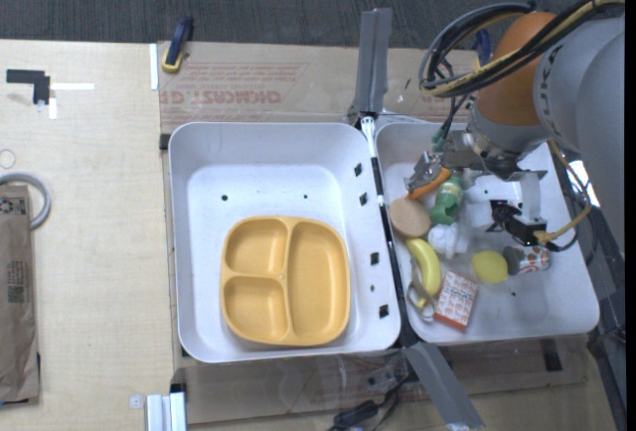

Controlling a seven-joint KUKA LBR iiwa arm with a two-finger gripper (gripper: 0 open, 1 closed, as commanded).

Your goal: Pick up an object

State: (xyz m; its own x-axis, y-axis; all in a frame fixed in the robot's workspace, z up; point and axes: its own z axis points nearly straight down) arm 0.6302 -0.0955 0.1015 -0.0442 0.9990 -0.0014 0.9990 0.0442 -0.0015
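Gripper (444, 164) low over back-left part of right bin (556, 320) — finger state cannot be told, arm blocks it. Just below it: carrot (429, 185), green bottle (446, 201). Further forward: brown round piece (408, 216), banana (426, 265), lemon (489, 266), printed carton (457, 300). Left bin (199, 220) holds 1 yellow divided plate (286, 280) with 3 sections.
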